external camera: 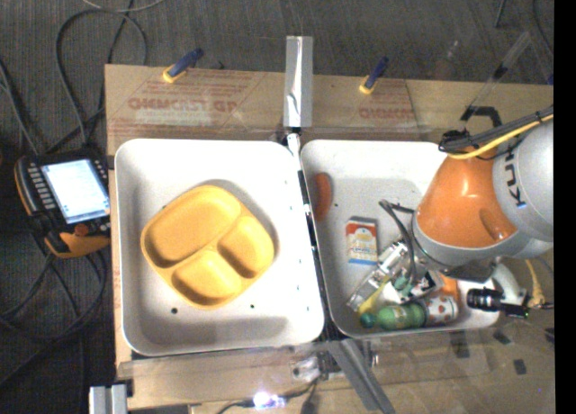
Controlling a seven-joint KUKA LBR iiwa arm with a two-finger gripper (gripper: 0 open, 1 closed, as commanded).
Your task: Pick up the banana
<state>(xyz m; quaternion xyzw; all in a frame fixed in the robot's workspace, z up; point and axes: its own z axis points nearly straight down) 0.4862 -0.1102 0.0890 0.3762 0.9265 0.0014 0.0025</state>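
- Grey arm with orange band (468,210) reaching in from the desk's right edge, bent low over the right shallow white bin (396,165).
- Metal gripper (385,270) down in the clutter toward the near edge of that bin; open or closed, cannot tell from this angle.
- Yellow banana (397,292) seemingly the small yellow sliver just beside the gripper, mostly hidden, in the right bin near the desk's near edge; contact with the gripper not clear.
- Green plastic bottle (396,317) lying on its side along the bin's near wall, touching a red and white can (440,310).
- Small white and red carton (362,240) lying flat, just left of the gripper.
- Orange-red oblong object (321,193) against the right bin's left wall.
- Yellow three-compartment plastic tray (209,245) lying mid-way in the left shallow white bin (144,165), well apart from the arm.
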